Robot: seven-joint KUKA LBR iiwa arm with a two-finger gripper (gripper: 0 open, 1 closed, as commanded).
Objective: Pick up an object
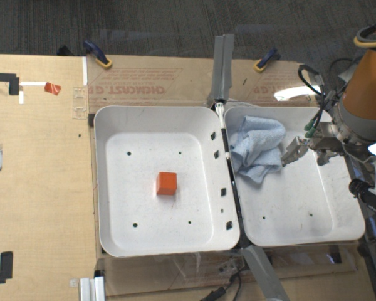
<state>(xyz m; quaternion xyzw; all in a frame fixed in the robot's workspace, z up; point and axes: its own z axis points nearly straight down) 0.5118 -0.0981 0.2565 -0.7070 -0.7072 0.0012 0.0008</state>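
Note:
A small orange-red cube [167, 184] lies near the middle of the left bin [113, 168]. A crumpled light-blue cloth [257, 144] is bunched in the far left corner of the right bin [313, 218]. My gripper [308, 153] hangs over the right bin, just right of the cloth. It is open, its fingers spread apart with nothing between them. The left fingertip [291, 152] sits close to the cloth's right edge, and I cannot tell whether it touches.
A grey divider bar [223, 74] runs between the two bins. Clamps [98, 52] hold the cardboard backing behind them. A wooden board [31, 168] covers the bench left of the bins. Cables [313, 83] trail near the arm's wrist.

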